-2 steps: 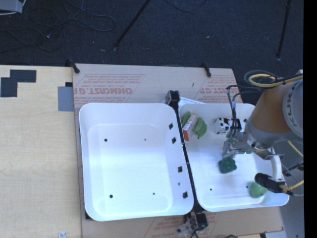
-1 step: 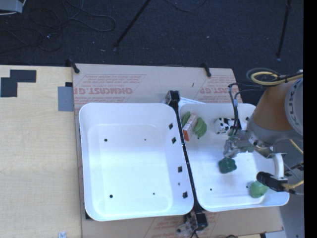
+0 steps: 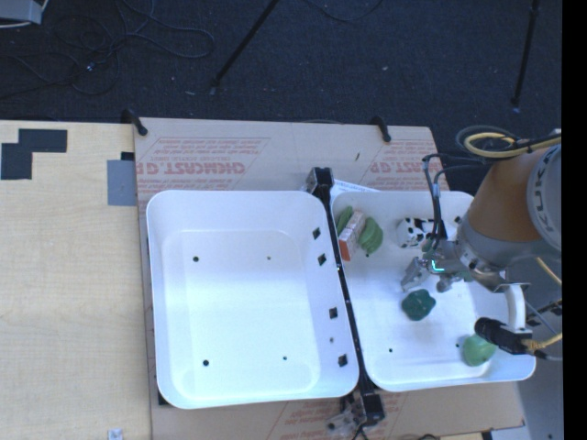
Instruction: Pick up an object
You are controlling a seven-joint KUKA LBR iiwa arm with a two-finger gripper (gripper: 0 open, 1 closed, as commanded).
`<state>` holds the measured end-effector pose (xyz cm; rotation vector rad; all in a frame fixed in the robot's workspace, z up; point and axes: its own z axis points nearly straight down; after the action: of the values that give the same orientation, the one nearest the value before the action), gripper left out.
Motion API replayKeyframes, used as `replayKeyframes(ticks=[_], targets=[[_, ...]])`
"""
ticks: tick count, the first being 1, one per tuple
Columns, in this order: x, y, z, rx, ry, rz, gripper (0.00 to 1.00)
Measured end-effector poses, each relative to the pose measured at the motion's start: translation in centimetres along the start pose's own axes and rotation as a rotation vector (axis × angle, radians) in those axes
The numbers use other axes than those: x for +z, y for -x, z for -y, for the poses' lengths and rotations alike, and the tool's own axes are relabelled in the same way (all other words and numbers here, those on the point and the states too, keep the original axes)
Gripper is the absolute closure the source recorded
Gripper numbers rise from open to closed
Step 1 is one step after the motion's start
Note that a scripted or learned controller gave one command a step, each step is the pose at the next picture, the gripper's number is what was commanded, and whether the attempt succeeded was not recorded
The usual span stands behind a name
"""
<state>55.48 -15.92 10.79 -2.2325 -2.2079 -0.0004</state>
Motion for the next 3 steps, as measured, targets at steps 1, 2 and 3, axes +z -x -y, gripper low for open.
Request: replayKeyframes(ticks=[1, 2, 3], targets=[[2.1, -1.8, 2.8, -0.007, -0.001, 0.001, 0.00], [1.0, -1.8, 2.7, -0.003, 0.000, 0.000, 1.00], [-11.7, -14.8, 1.3, -0.026, 0.012, -0.004, 1.00]])
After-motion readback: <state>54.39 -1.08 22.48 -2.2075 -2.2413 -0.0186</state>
